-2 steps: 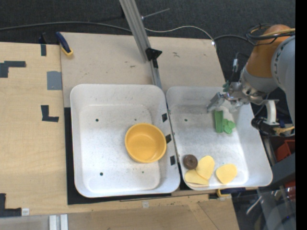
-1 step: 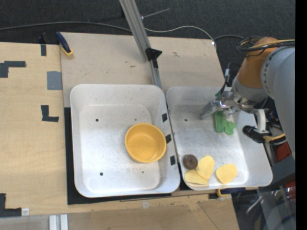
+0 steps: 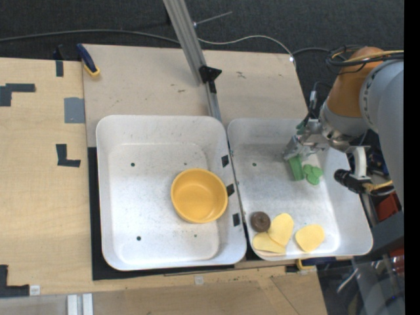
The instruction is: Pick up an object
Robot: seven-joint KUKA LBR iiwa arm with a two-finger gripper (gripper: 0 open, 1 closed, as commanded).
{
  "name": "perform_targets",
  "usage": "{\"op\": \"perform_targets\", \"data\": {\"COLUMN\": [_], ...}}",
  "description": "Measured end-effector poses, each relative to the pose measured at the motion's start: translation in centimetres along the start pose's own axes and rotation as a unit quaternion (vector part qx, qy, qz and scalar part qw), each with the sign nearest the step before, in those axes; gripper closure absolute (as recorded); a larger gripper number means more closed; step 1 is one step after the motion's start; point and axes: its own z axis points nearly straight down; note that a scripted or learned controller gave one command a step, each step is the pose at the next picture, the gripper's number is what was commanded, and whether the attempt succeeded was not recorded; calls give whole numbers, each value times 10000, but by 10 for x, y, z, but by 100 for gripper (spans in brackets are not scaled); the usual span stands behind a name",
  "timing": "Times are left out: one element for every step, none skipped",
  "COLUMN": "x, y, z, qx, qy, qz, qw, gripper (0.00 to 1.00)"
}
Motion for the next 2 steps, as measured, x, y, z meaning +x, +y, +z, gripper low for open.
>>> {"op": "perform_targets", "data": {"x": [3, -5], "y": [-2, 4], "z": [-63, -111], "qx": [-34, -31], "qy": [-2, -5], "qz": [11, 11], "qw": [10000, 10000], "gripper": [100, 100]}}
